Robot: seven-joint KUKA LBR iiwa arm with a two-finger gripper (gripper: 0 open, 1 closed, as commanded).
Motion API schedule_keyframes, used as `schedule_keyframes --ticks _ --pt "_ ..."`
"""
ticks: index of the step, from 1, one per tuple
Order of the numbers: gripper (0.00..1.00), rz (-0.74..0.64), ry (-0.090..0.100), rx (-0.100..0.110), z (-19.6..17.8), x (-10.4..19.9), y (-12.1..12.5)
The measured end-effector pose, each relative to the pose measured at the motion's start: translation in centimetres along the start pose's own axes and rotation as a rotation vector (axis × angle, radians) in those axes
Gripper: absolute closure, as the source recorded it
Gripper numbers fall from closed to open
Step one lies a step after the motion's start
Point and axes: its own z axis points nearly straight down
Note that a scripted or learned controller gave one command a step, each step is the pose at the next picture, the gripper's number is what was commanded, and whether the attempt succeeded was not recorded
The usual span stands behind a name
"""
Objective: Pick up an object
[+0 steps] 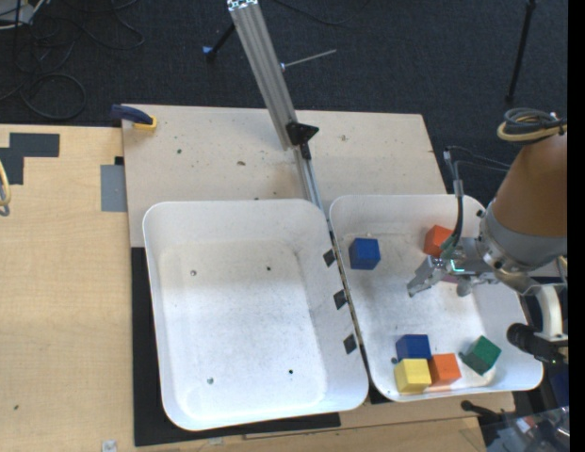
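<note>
The candidate objects are blocks lying in the right bin (386, 210). An orange block (436, 240) sits toward the far right of that bin, just beside the gripper (433, 276) and partly behind the wrist hardware. A blue block (365, 252) lies alone to the left of it, near the divider between the bins. At the near edge of the same bin, four blocks cluster together: a dark blue block (413, 347), a yellow block (413, 375) in front of it, a second orange block (445, 369) touching the yellow one, and a green block (481, 354) furthest right. The gripper hangs over the right bin's floor with its fingers spread and nothing between them. The left bin (179, 224) lies alongside.
</note>
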Motion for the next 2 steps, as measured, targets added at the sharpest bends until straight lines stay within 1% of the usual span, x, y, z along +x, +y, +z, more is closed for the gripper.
schedule_keyframes --ticks 1,2 --pt "0.0 0.004 -0.001 -0.005 -0.2 -0.1 0.1" --pt "0.0 0.001 0.0 0.002 5.9 0.8 0.0"
